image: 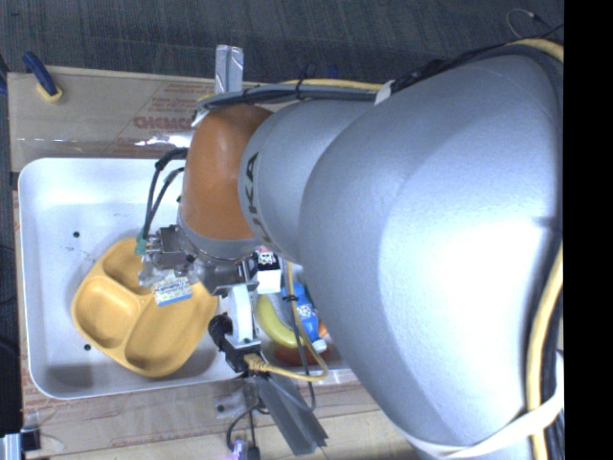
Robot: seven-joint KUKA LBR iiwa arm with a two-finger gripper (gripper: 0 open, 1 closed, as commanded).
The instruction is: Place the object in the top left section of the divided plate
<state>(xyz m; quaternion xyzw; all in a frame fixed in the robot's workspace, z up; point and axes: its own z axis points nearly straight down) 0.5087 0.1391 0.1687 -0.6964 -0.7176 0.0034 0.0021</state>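
Observation:
A yellow divided plate (120, 314) lies in the left white bin (57, 199), toward its lower right. Three hollows show in it: a small one at the top, one at the left and one at the lower right. My gripper (163, 274) hangs over the plate's upper right part, near the small top hollow, and its lower end is hidden by the wrist hardware. The grey arm with its orange band (220, 180) covers the middle and right of the view. I cannot make out any object held at the gripper.
Under the arm, a gap shows a yellow banana-shaped thing (273, 322), a blue item (306, 311) and something red (287, 356) in the right bin. Cables (254, 357) hang beside the wrist. A blue clamp (43, 75) sits on the bench's top left corner.

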